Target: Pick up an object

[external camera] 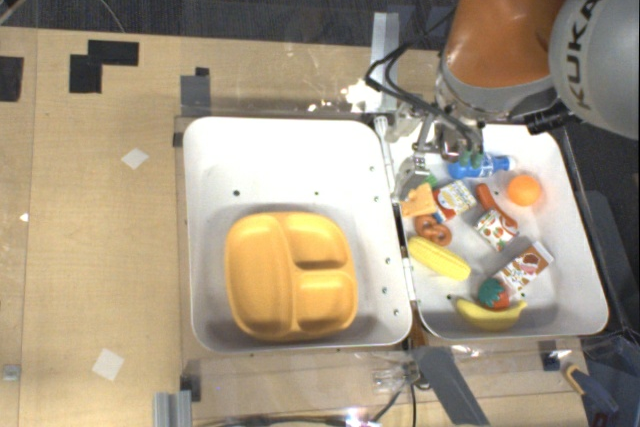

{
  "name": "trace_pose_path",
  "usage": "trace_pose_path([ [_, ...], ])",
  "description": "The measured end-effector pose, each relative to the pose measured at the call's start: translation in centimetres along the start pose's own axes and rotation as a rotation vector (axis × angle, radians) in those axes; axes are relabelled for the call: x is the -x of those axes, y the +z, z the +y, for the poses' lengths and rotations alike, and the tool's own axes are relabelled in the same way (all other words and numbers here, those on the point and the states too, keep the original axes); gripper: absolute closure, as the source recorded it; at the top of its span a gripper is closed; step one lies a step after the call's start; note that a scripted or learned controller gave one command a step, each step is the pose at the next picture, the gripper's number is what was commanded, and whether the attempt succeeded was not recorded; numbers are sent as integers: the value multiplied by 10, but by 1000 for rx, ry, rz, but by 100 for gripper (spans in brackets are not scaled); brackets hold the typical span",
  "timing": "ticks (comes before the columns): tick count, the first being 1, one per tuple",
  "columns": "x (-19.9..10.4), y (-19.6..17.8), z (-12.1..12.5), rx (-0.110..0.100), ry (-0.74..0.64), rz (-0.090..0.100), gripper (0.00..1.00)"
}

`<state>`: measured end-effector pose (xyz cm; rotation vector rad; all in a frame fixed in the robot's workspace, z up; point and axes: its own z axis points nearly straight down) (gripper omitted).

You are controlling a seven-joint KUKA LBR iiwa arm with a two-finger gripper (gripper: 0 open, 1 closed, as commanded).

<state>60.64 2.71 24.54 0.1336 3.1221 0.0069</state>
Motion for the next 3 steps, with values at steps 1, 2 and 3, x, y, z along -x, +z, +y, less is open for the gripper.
trace_pose_path([
  [1, -58, 44, -43, -5, 116, 11, 0],
  [2, -57, 43, -42, -4, 115, 9, 0],
  [3, -57, 43, -42, -4, 115, 9, 0],
])
